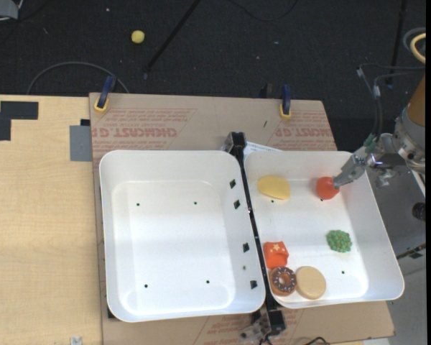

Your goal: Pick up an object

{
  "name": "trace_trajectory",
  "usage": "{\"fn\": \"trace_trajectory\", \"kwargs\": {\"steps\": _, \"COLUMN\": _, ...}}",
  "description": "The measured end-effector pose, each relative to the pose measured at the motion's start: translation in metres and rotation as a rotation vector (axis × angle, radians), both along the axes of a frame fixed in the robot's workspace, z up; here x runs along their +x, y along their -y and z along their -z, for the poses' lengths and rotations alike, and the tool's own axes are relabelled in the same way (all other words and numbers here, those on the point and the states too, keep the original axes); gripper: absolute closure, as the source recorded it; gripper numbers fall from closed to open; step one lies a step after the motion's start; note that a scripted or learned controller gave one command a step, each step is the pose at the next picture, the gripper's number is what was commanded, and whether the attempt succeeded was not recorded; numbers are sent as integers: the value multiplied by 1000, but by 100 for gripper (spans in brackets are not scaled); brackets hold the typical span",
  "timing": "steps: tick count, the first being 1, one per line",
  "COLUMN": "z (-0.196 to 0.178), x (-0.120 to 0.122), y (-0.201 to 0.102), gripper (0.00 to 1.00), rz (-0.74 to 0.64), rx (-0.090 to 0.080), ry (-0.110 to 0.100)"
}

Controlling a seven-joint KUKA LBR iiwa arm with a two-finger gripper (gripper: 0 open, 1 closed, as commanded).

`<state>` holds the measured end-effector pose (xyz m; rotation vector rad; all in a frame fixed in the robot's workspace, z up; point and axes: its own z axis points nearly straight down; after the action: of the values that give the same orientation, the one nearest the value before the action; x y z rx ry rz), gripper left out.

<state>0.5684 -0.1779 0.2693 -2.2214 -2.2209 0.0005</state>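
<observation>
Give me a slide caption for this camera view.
Gripper reaches toward a red object in the right bin, which holds five other items.

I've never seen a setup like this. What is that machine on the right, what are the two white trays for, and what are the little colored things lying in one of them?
The picture comes from one camera fixed above the bench, looking down at a slant. On the right is a robot arm, grey with an orange band, reaching in. At its tip is a two-finger gripper, its hand for picking things up. The gripper sits right at a small red object; whether it actually grips it is too hard to tell.

The two white bins hold things for it to practise on. The right bin contains toy-like pieces: a yellow oval piece, a green lumpy piece, an orange-red block, a chocolate donut and a tan round disc. The left bin lies beside it.
</observation>
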Motion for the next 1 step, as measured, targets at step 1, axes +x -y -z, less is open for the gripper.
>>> {"fn": "trace_trajectory", "kwargs": {"steps": 1, "z": 187, "x": 22, "y": 35, "gripper": 0, "rz": 1, "rx": 3, "ry": -7}}
